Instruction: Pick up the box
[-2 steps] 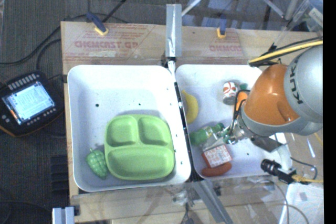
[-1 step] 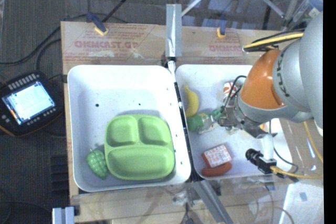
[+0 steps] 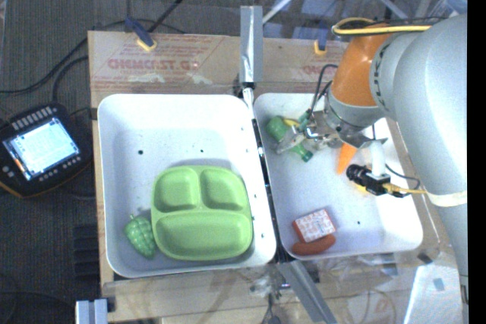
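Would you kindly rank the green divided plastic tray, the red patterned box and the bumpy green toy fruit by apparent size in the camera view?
1. Green divided plastic tray, clearly largest.
2. Red patterned box and bumpy green toy fruit: too alike to rank.

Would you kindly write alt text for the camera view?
The grey arm's gripper hangs over the right white bin, near small green items, far from the red patterned box. A green divided plastic tray fills the left white bin.
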